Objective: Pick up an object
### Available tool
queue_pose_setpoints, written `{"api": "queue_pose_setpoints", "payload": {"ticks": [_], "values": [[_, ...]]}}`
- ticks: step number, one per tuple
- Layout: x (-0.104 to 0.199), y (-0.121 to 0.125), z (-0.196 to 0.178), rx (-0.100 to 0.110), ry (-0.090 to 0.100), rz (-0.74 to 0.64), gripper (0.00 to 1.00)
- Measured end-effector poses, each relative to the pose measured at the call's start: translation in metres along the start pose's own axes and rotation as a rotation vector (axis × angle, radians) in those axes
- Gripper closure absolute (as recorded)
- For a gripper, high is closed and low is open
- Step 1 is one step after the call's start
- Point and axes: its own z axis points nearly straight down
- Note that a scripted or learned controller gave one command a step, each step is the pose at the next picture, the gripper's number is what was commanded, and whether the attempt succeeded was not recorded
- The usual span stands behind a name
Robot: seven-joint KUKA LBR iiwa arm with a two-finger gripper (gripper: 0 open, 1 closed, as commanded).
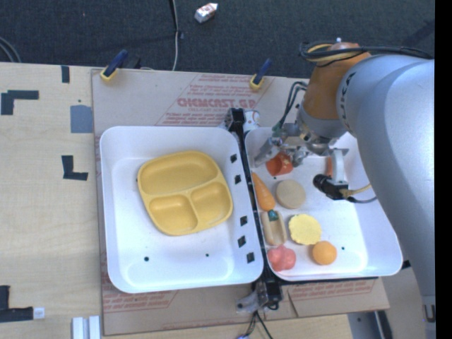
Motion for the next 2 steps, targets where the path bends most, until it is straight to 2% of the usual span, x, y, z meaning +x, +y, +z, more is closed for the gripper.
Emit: {"api": "queue_pose_setpoints", "payload": {"ticks": [1,2], "values": [[0.0,0.0,-0.01,0.001,0.0,-0.001,1.0],[0.072,-0.05,-0.105,-0.002,0.002,-0.005,1.0]]}}
